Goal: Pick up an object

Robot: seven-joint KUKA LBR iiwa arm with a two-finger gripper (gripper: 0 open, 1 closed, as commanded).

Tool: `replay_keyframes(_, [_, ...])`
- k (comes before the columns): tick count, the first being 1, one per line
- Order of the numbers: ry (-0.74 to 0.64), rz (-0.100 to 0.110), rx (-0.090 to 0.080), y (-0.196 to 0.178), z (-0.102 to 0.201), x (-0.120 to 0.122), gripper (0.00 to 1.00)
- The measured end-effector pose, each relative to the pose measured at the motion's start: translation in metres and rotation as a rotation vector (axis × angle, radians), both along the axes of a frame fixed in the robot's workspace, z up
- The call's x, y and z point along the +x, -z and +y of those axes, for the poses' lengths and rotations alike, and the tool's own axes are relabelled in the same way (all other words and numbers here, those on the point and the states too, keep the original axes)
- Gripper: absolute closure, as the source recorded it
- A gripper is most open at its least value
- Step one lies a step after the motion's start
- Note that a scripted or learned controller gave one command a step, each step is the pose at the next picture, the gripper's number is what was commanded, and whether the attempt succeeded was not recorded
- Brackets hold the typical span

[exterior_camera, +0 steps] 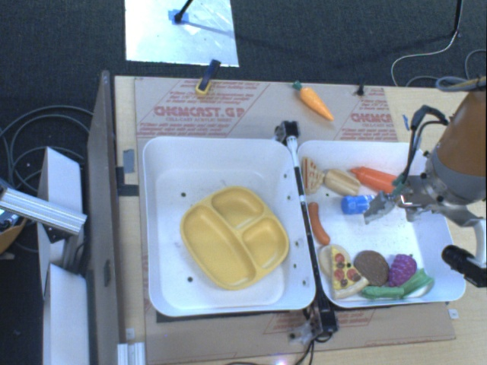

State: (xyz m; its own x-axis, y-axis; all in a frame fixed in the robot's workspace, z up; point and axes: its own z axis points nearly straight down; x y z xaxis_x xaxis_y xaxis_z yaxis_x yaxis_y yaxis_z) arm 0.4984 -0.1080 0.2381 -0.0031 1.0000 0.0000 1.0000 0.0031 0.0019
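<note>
Jaws (389,204) state unclear, over R bin (435,298), 1 blue item (354,204) beside, 1 yellow tray (233,236) in L bin (163,169), 2 carrots (313,102).

A cardboard-topped bench (251,101) carries two white bins side by side, left bin (163,204) and right bin (434,291), with a toy carrot (314,102) lying behind them.

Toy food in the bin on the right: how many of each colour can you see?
Orange: 2, carrot and sausage
Tan: 2, bread roll and waffle wedge
Blue: 1, small block
Brown: 1, patty
Purple: 1, grapes
Green: 1, pea pod
Mixed colours: 1, pizza slice
Total: 9
</note>
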Motion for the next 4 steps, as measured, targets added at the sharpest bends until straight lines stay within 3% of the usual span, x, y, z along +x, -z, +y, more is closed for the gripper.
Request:
replay_keyframes(1, [0.007,0.001,-0.002,0.047,-0.076,0.021,0.0])
replay_keyframes(2, [-0.004,-0.001,0.0,0.091,-0.051,0.075,0.0])
replay_keyframes(3, [-0.009,-0.003,0.001,0.148,0.013,0.149,0.0])
replay_keyframes(4, [0.01,0.011,0.003,0.154,-0.01,-0.009,0.0])
